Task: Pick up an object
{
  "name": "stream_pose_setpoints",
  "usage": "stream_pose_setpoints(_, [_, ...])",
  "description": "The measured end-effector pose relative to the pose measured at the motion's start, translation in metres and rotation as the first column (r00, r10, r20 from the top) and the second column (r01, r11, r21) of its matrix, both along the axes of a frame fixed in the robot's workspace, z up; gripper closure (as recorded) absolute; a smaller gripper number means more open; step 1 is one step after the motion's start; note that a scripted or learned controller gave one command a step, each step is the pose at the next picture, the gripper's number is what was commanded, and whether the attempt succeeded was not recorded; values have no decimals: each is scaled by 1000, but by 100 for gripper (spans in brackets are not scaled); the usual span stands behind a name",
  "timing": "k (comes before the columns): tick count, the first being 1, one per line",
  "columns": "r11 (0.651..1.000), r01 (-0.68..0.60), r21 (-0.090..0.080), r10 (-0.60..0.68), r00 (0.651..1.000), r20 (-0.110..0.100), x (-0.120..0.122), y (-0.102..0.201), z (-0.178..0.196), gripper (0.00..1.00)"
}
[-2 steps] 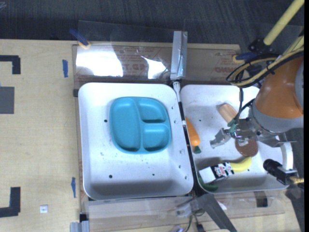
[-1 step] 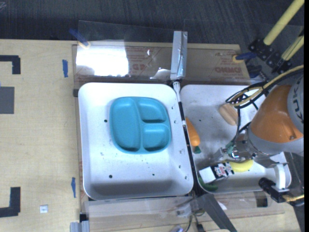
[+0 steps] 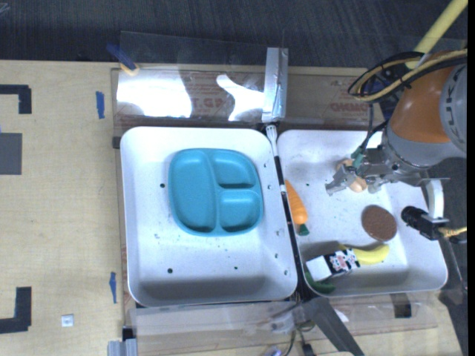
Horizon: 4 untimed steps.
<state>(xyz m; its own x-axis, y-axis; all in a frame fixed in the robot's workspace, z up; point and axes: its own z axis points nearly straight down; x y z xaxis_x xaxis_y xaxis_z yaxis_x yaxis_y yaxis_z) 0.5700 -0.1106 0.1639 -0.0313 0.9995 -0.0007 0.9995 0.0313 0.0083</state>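
Landmark: the right bin [image 3: 415,277] is taken as reference; it stands on the bench [image 3: 59,199] beside the left bin [image 3: 141,273], which carries a blue divided plate [image 3: 217,191].

Gripper place: the gripper [image 3: 355,178] is seen over the upper middle of the right bin, the arm [image 3: 427,121] reaching in from the bin's right side.

Gripper state: something small and peach-coloured is seen by the fingertips, but whether the fingers are spread or pressed together, or pinching it, cannot be told.

Candidates: a brown round disc [image 3: 379,223] lies in the bin's right half; a banana [image 3: 369,255] lies near the bin's front wall; a carrot [image 3: 296,206] lies against the bin's left wall; a black-and-white packet [image 3: 330,265] lies in the front left corner.

Deciding relation: the disc is judged nearest, lying just beside the gripper, toward the bin's front and slightly toward its right wall.

Long axes: the carrot runs back to front along the left wall; the banana runs across the bin, parallel to the front wall.

Judgement: a short move frontward would be needed for the disc; its flat shape may make a pinch hard.
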Motion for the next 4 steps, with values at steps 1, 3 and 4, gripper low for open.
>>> stream_pose_setpoints(1, [993,119,-1,-119,993,-8,80,-61,-14,0])
stream_pose_setpoints(3, [996,92,-2,-92,996,-2,61,-61,-66,100])
stream_pose_setpoints(4, [949,317,2,-317,948,-9,3,31,22,100])
